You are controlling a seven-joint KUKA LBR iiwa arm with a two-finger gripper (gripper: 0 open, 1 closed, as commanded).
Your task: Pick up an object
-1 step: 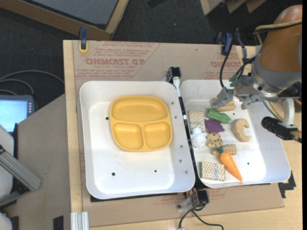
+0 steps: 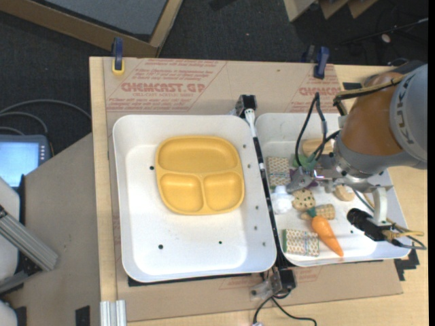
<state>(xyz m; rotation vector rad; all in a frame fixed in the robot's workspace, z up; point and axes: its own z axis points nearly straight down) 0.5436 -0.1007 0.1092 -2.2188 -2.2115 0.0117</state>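
Gripper: the grey arm's two-finger gripper (image 2: 307, 179) hangs low over the right-hand shallow white bin (image 2: 353, 255); whether it is spread or closed, I cannot tell.
Object: a round tan chocolate-chip toy cookie (image 2: 303, 200) lies just below the gripper, near an orange plastic carrot (image 2: 327, 236).
Handling: probably light, stiff and flat; pinch it across its rim.

Left bin (image 2: 136, 240): holds a yellow three-part plate (image 2: 200, 174).
Right bin (image 2: 289, 122): orange carrot (image 2: 327, 236), speckled cookie (image 2: 303, 200), and patterned pouch (image 2: 301, 242) lie close together.
Arm (image 2: 370, 131): over right bin, with its gripper (image 2: 304, 179) just above the cookie.
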